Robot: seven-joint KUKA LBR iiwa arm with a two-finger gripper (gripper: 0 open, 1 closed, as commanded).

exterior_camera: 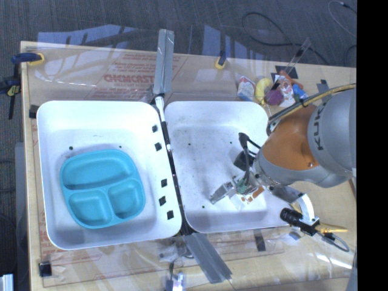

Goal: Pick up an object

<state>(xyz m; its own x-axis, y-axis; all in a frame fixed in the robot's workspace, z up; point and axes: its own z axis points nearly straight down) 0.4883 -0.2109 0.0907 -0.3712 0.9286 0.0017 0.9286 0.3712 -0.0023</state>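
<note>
Object: small grey metal piece [221,192] on right white bin [200,126] floor.
Hand [245,185]: just beside it; I cannot tell its state.
Advice: I'd centre over it before closing.

The bench [91,65] bears two white bins [54,126] and small clutter [273,90].

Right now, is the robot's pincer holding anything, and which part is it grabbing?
It cannot be told. The pincer is low in the right bin, among small things too blurry to make out, so a hold can't be confirmed.
</note>
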